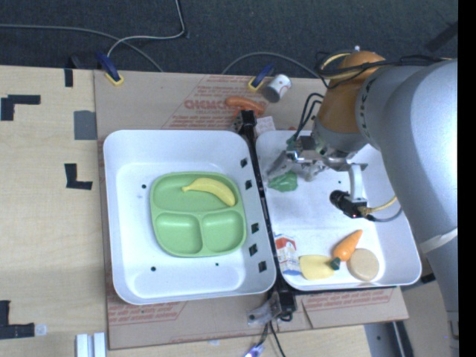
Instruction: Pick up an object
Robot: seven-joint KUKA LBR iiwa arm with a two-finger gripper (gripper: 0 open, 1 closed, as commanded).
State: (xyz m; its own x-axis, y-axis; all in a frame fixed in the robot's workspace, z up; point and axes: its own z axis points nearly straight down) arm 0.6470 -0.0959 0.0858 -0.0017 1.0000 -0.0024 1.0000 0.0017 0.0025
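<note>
Two white bins sit side by side on a sheet of cardboard [201,103] over the bench. The left bin [123,162] holds a green tray [197,229] with three compartments, and a banana [212,190] lies in the tray's far, long compartment. The right bin [394,251] holds the loose things: a green object [283,182] near its far left corner, and along its near edge a red-and-white packet [285,250], a pale yellow piece [316,267], a carrot [346,245] and a tan round disc [364,265]. The yellow piece, the carrot and the disc lie close together, the carrot's green end touching the yellow piece, and the packet lies just left of them against the bin wall. The arm [416,125] reaches in from the right, its orange band [343,103] above the far part of the right bin. The gripper [297,162] is low over the far left part of that bin, right at the green object, which lies just beside or under its tip. Whether the claw is open, closed or gripping the object cannot be told, as its own body hides it. A black cable end [349,203] hangs beside the wrist over the bin floor. On the cardboard beyond the bins lie an orange piece [245,103] and a blue-and-yellow clip [260,79].
</note>
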